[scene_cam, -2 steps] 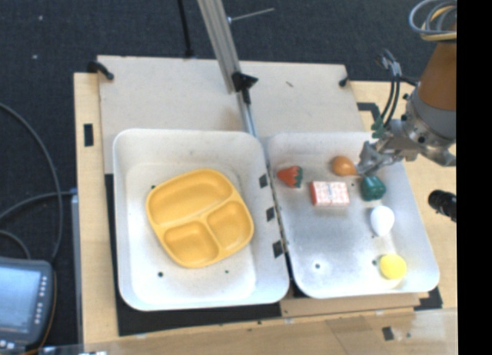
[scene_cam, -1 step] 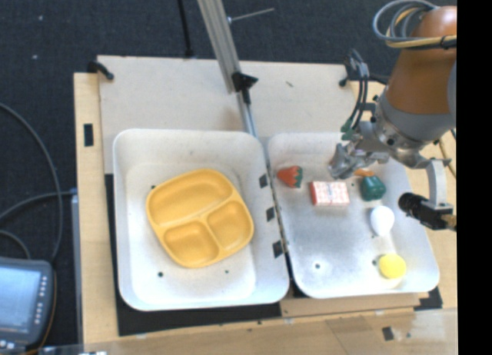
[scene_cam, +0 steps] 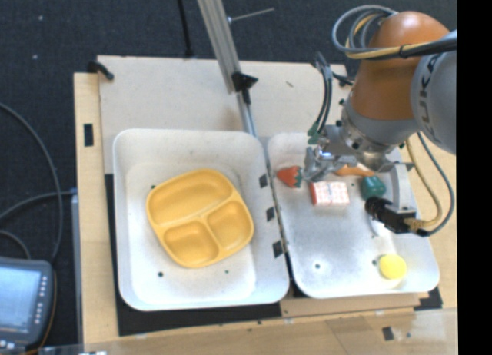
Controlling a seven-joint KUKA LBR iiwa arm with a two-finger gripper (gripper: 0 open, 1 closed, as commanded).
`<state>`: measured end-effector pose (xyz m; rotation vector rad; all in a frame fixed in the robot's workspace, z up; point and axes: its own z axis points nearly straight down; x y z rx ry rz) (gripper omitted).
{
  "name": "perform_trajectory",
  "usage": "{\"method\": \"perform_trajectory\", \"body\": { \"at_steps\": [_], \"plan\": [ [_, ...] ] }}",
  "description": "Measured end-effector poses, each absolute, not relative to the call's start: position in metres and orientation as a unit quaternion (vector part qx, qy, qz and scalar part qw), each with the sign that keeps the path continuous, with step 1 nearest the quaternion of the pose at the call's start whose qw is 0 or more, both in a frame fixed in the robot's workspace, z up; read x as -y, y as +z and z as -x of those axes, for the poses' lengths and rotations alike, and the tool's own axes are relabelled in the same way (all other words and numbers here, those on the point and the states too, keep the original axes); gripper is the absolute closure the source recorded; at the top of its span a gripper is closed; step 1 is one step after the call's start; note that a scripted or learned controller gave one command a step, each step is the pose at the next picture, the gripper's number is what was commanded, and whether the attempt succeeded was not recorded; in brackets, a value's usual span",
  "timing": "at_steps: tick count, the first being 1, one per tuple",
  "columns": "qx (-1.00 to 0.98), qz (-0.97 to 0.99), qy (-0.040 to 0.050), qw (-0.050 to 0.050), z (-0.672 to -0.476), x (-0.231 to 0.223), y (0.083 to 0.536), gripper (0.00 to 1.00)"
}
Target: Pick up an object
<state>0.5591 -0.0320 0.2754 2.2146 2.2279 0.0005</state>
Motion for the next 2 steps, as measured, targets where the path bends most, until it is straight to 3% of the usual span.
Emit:
{"method": "perform_trajectory", "body": {
  "at_steps": [2],
  "plan": [
    [-0.71,-0.704,0.0007,0.0,-0.58,-0.089,0.268,1.0]
  ]
}}
